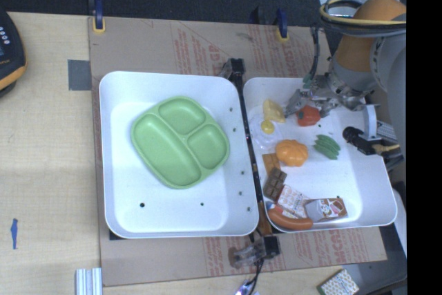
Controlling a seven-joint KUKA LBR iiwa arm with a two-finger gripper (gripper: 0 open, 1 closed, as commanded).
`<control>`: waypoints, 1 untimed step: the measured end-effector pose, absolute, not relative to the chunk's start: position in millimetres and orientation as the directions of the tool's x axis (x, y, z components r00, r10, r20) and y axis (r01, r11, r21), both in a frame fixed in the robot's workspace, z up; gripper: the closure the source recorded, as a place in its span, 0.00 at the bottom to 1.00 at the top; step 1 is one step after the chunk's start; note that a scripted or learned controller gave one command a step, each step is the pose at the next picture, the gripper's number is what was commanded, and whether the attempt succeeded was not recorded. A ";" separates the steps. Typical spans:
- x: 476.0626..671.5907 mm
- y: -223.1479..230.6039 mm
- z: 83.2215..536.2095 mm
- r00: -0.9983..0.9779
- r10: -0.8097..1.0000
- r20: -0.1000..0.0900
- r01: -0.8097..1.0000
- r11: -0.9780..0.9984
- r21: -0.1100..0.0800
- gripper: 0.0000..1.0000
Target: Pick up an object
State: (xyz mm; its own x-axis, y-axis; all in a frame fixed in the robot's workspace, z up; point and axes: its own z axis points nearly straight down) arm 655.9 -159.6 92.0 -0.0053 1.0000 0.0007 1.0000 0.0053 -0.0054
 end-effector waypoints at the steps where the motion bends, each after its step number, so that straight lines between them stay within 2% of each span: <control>1: 656.1 -160.2 102.8 -0.008 1.000 0.000 1.000 0.008 -0.007 1.00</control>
